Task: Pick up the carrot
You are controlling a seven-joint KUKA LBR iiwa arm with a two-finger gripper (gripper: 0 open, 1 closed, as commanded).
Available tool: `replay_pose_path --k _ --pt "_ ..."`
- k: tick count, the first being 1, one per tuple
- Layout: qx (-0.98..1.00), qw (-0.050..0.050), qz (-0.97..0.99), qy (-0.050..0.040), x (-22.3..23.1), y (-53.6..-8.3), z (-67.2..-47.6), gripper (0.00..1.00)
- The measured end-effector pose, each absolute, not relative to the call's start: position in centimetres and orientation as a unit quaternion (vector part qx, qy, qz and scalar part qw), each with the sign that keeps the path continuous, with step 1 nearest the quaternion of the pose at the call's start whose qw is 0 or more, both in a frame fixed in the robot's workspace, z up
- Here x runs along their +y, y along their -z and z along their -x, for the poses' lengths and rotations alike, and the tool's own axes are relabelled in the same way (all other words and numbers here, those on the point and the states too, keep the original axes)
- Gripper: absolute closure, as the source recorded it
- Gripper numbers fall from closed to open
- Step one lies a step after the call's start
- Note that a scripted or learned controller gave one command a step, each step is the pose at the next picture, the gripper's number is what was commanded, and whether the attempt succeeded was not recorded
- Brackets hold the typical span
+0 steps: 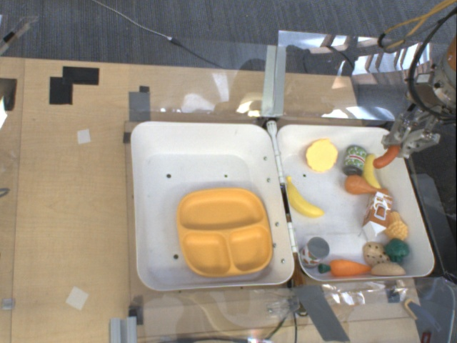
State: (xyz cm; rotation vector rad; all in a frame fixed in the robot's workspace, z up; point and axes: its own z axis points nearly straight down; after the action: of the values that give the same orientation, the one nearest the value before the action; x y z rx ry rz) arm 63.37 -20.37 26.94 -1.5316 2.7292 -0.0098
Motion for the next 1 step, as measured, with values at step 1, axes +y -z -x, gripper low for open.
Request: replay_pose_path --k 1 --pt "0.851 0.004 0.525 0.0001 -20.3 -20.53 -67.03 1.0"
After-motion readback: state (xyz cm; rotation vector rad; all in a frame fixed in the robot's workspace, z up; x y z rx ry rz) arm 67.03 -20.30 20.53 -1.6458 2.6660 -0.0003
